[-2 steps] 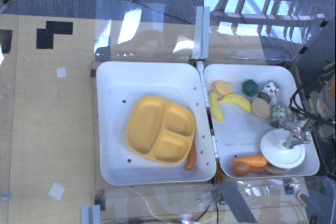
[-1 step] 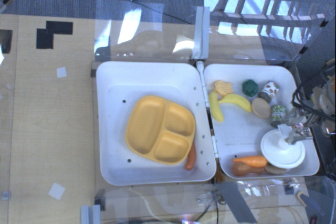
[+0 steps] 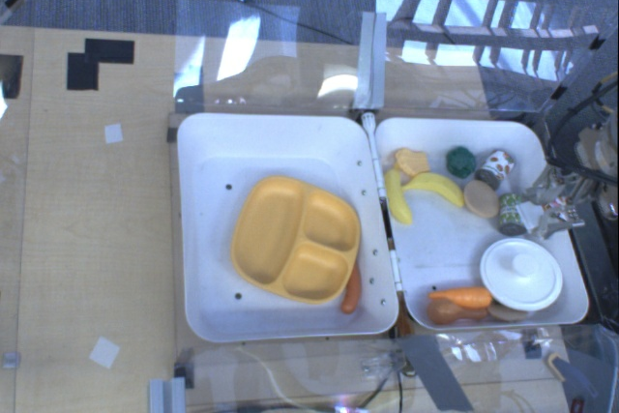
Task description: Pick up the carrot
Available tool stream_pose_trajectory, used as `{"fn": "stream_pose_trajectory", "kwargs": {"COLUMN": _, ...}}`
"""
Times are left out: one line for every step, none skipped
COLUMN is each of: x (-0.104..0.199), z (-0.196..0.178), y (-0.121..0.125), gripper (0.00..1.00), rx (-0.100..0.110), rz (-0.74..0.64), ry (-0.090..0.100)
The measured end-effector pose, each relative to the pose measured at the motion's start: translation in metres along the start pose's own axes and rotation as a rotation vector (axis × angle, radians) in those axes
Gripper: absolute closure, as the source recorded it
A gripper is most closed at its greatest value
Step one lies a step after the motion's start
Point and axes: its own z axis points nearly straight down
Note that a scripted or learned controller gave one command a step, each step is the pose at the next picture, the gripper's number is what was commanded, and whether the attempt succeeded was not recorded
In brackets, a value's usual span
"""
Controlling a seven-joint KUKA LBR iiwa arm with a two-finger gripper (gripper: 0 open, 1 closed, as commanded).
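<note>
The gripper (image 3: 554,208) sits at the right edge of the right bin (image 3: 435,237), raised above the small things there, and I cannot tell if it is open or closed. The carrot (image 3: 466,297) lies flat near the front wall of the same bin, just beside the white bowl (image 3: 522,274), apart from the gripper. So, in my judgement, nothing is done yet: reaching, gripping and lifting all remain.

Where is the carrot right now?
The carrot lies in the right bin, near its front edge, just left of the white bowl and resting above a brown piece.
</note>
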Motion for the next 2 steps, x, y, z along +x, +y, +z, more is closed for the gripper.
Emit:
{"fn": "stream_pose_trajectory", "kwargs": {"x": -0.0089, "z": -0.0381, "y": -0.0010, "gripper": 1.00, "rx": 0.000, "rz": -0.164, "ry": -0.001}}
{"fn": "stream_pose_trajectory", "kwargs": {"x": 0.0000, "z": -0.0303, "y": 0.0000, "gripper": 1.00, "rx": -0.001, "rz": -0.267, "ry": 0.001}}
